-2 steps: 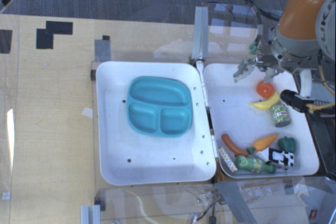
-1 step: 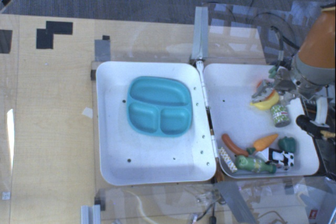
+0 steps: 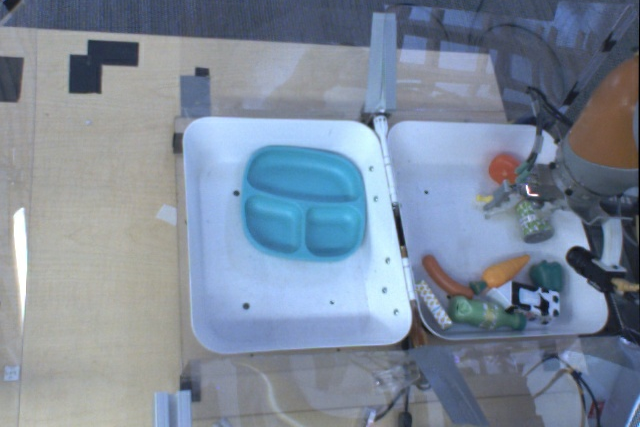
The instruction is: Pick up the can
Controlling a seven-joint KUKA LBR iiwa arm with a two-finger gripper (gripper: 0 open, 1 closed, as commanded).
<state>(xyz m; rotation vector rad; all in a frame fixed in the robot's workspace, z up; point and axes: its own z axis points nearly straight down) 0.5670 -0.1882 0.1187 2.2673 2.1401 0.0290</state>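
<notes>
Grey can point(image 3: 536, 221) upright in right bin point(image 3: 440, 155), just beneath fingers point(image 3: 528, 197), grip unclear

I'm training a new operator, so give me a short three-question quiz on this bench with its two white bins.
1. True or false: the teal three-compartment plastic plate lies in the right white bin.
2. Multiple choice: the small greyish cylindrical can lies A) in the left white bin, B) in the right white bin, C) on the teal plate.
3. Short answer: which lies nearer the right bin's front edge, the orange toy carrot or the red round toy?

Key: 1 false, it lies in the left bin; 2 B; 3 the carrot.
</notes>
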